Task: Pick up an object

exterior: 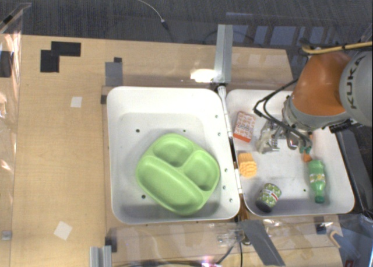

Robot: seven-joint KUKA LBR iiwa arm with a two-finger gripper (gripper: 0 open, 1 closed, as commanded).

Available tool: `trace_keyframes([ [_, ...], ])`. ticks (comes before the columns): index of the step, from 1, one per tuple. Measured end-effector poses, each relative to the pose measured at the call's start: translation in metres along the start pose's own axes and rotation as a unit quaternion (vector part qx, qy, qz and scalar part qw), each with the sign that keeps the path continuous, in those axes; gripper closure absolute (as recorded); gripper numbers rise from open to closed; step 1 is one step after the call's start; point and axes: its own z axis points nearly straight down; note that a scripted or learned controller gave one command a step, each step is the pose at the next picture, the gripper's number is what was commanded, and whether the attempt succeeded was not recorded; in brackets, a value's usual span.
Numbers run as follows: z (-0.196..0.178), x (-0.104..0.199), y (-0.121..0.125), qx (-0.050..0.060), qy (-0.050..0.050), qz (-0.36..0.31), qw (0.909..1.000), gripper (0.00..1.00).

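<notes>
A pale wooden table carries two white bins side by side, dark carpet beyond; nearest in the right bin lies a small can, with a green bottle to its right, long axis running near to far; a yellow piece sits by the divider; the left bin holds a green tray; farther back, the pincer hangs over bare floor, a red packet just to its left; whether it is spread I cannot tell; the bottle lies down-right of it, a likely target.
</notes>
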Motion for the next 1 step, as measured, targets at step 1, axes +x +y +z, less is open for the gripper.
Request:
trace_keyframes([
  [1,0.0013,-0.0274,0.032,0.001,0.0,0.211,0.9775,1.0],
])
